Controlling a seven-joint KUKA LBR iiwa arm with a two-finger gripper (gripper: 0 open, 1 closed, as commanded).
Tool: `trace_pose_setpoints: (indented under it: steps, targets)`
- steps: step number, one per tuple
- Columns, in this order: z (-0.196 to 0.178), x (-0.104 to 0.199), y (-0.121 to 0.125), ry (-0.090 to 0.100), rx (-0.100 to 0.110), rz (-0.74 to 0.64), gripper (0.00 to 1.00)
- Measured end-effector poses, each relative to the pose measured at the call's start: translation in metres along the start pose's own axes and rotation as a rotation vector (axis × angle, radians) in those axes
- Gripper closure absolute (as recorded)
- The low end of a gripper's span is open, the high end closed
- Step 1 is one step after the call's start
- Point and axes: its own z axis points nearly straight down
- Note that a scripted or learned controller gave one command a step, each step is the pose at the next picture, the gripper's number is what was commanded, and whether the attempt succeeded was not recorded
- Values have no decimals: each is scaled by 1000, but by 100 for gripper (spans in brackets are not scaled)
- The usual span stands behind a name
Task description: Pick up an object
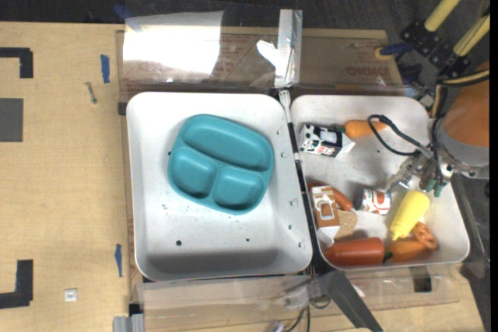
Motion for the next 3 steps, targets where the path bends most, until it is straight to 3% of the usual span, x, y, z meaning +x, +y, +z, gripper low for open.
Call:
trace_pose_setpoints:
  steps: [1,2,3]
  targets:
    - [1,0,0,2,1,0,0]
    - [12,55,15,9,4,-3,0]
    - [9,40,61,-14,16,-171,0]
